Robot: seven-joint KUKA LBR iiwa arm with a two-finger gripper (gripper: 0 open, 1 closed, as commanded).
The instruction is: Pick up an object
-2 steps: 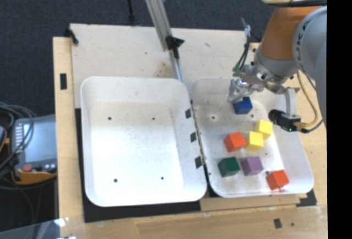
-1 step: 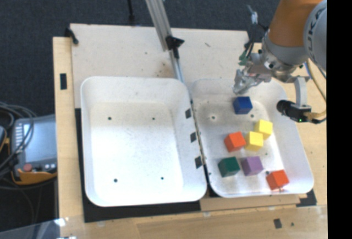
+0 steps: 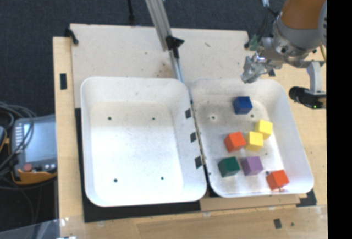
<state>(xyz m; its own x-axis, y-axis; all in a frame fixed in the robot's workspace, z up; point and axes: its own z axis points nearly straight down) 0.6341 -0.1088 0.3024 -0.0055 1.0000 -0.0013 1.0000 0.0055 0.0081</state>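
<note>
The gripper (image 3: 252, 74) hangs over the far rim of the right bin (image 3: 297, 122), near that bin's far-left corner, and whether its jaws stand wide or narrow cannot be told from this angle. Nothing shows between them.

Down in the right bin sit 7 cubes. The blue cube (image 3: 242, 104) is closest to the far rim, alone, with bare floor on every side. Toward the right wall, 2 yellow cubes (image 3: 259, 134) touch corner to corner, and the orange cube (image 3: 235, 141) sits just beside the nearer of them. Closer to the near rim, the green cube (image 3: 229, 166) and purple cube (image 3: 252, 165) sit side by side, touching or nearly so. The red-orange cube (image 3: 278, 179) is tucked into the near-right corner, tight against the wall, with little room there.

All are cubes, so no long axis; most sit turned slightly off the bin's edges.

The left bin (image 3: 93, 139) is open white floor, and the bin walls meet along the middle
</note>
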